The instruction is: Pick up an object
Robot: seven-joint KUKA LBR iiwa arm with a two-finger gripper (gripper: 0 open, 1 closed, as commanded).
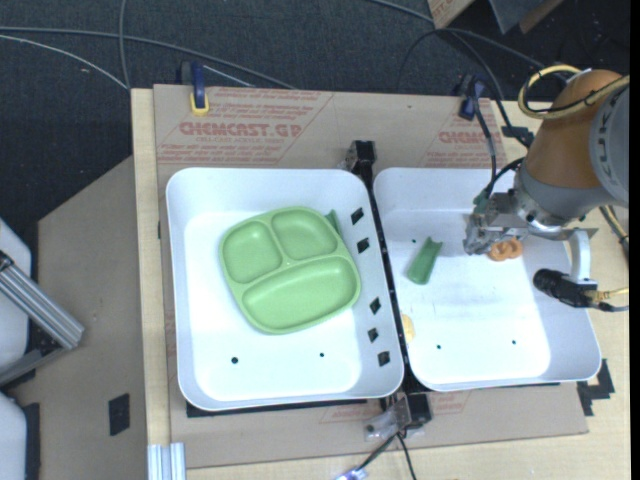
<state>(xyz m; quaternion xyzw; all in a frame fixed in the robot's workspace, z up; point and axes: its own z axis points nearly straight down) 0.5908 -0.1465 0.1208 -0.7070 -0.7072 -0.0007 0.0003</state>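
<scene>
A small green stick-shaped object lies tilted on the floor of the right bin, near its left side. A small orange object sits further right in the same bin, right beside my gripper. The gripper hangs low over the bin floor under the grey and orange arm, just left of the orange object and well right of the green stick. I see nothing between its fingers.
A green divided plate lies in the left bin. A black divider with clips runs between the bins. A black cable connector hangs over the right bin's right side.
</scene>
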